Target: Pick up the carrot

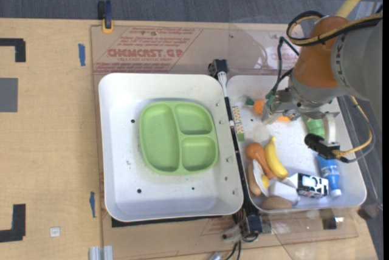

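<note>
Light is even and fairly bright from overhead, with only soft, short shadows under the bins [121, 192] and the arm [340, 58]. A clear sheet [255, 46] at 1 o'clock shows pale glare. The picture is slightly soft and grainy throughout, and small items at 4 o'clock blur together.

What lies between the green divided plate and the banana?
In the camera view, between the green plate and the banana come the two bins' adjoining rims, then an orange-brown piece.
</note>
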